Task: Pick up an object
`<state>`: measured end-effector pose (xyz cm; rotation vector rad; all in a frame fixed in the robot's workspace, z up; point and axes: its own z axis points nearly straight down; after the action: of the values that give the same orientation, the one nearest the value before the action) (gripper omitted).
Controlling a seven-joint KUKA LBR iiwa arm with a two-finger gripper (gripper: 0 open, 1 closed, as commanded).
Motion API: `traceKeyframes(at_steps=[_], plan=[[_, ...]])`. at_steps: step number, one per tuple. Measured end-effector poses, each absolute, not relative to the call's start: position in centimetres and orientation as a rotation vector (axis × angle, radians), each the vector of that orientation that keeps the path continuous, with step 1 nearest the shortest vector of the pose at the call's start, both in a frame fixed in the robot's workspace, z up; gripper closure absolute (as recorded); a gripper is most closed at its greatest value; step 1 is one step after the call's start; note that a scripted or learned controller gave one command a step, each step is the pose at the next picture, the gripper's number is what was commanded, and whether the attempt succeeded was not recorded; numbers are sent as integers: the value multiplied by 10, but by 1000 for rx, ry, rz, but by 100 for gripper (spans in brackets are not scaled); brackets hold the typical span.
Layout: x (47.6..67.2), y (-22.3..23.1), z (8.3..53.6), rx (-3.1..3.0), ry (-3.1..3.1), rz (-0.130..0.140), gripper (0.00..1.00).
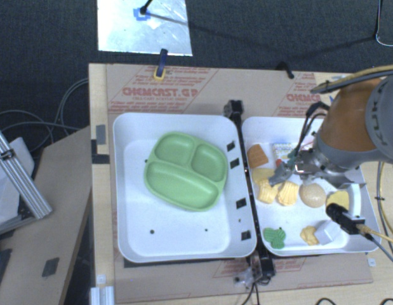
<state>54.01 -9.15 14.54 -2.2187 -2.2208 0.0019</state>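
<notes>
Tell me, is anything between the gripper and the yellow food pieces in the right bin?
Nothing visible. The gripper sits right above the yellow ridged food pieces in the right white bin, with no other object between them.

Two white bins sat on the desk: the left bin (129,234) and the right bin (272,127). The left one had just one green divided plate (185,170). The right one was busier, with roughly four yellow pieces (277,193), one orange chunk (258,155), one pale egg-shaped thing (312,194), one green bit (275,236), and one small white block (326,232).
</notes>
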Motion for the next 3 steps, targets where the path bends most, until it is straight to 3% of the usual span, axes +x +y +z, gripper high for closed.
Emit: traceKeyframes(at_steps=[1, 2, 3], plan=[[543, -90, 102, -2227, -2231, -13, 0], [544, -90, 84, -2221, -2222, -2, 0], [544, -89, 95, -2222, -2224, -4, 100]])
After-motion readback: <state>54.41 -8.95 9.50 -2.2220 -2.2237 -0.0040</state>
